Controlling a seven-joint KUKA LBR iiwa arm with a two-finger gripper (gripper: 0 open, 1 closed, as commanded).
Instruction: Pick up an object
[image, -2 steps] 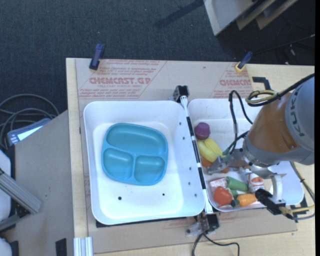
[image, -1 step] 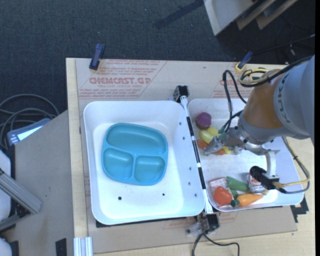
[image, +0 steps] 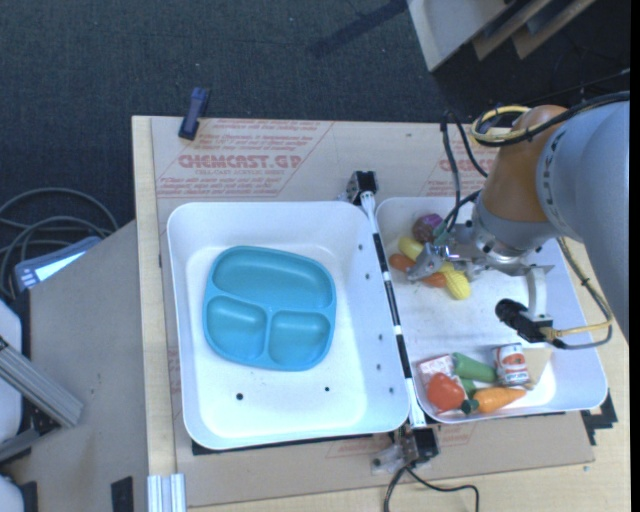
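The likeliest target is the yellow toy (image: 456, 285), a banana-like piece lying near the back of the right bin (image: 575, 385), its long axis running roughly from upper left to lower right. A red-orange piece (image: 400, 263) and a second yellow piece (image: 411, 246) lie just beside it to the left, with a purple one (image: 429, 225) behind. The gripper (image: 437, 262) sits low over this cluster, its tip just to the left of the yellow toy, touching or nearly touching it. Nothing is plainly held, and the spread of its tips is too blurred to judge. More toys and a small can (image: 513, 364) lie at the bin's front edge, well apart. The left bin (image: 190, 225) holds a blue divided tray (image: 268, 307).
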